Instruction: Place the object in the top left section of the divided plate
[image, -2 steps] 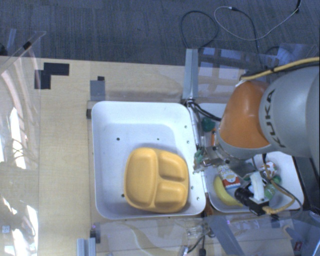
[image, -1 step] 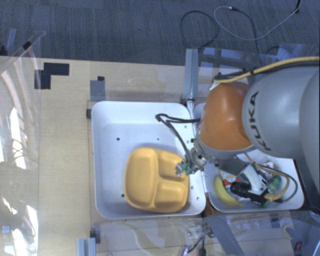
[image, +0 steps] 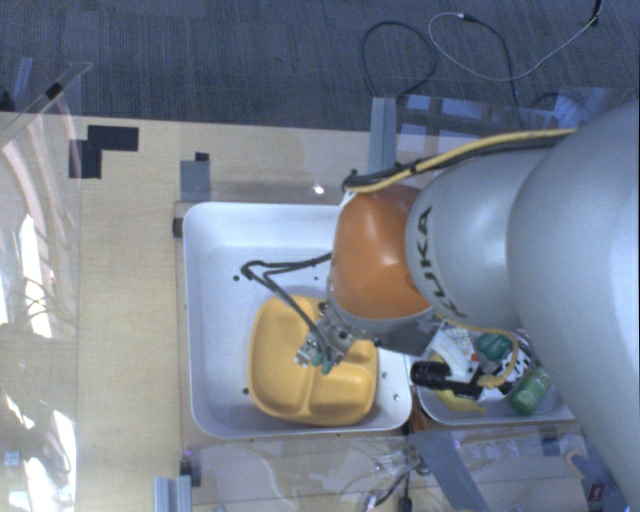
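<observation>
Worktop (image: 120, 300) with 2 white bins. Left bin (image: 215, 300): 1 yellow divided plate (image: 280, 375) lies in its lower half. The end effector (image: 322, 352) stands over the plate's middle, a small green object (image: 325, 366) at its tip; its opening cannot be told. Right bin (image: 428, 405): mixed small items, among them a green block (image: 530, 392).

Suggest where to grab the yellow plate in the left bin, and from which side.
The yellow plate lies flat in the left bin and looks too wide to span, so probably pinch its raised rim from straight above. Take the edge on the view's left: it is bare, with open bin floor beside it, while the gripper hangs over the right half.
</observation>
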